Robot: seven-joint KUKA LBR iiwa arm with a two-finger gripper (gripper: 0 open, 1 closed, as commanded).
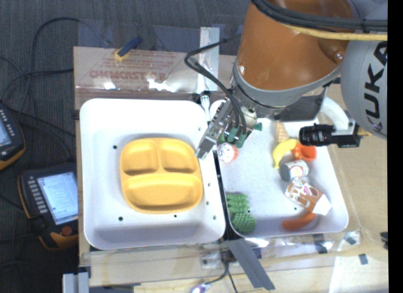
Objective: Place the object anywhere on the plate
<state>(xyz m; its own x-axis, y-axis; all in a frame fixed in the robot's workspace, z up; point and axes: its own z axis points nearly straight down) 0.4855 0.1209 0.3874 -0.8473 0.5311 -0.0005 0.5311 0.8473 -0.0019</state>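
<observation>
The yellow divided plate lies in the left bin, left of frame centre. The gripper hangs over the divide between the bins, just beside the plate's upper right corner; whether its fingers are apart or together cannot be told. Toy foods crowd the right bin: a banana, a green piece, a red sausage.
</observation>
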